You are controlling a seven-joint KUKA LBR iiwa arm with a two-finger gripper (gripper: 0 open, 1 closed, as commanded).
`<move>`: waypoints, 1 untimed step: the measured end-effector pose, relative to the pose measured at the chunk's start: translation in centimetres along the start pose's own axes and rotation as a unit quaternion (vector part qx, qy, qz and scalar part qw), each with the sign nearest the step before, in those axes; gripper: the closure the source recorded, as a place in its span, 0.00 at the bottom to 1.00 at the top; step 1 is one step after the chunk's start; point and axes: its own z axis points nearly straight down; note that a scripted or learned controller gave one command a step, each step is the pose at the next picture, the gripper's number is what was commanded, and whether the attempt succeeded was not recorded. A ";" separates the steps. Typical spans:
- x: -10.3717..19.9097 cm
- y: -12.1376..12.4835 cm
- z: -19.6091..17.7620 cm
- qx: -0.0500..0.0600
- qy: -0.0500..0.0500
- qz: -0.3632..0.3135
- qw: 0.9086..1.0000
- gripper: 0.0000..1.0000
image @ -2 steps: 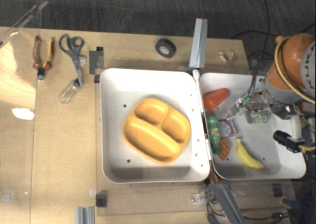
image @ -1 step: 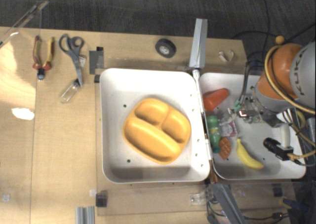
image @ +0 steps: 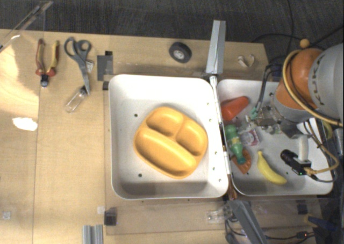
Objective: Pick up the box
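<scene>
Hovering over the right shallow white bin [image: 322, 186], the grey, orange-banded robot arm [image: 317, 84] hides its jaws, their state impossible to tell.

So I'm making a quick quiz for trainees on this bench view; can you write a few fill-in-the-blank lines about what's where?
1. The large yellow-orange item lies in the ____ bin.
2. The banana in the right bin is coloured ____.
3. The scissors lie on the bench, ____ both bins.
4. The red pepper lies in the ____ bin.

Missing words: left; yellow; outside; right
</scene>
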 end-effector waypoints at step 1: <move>-0.2 -1.2 0.1 -0.006 0.004 0.027 1.000 0.00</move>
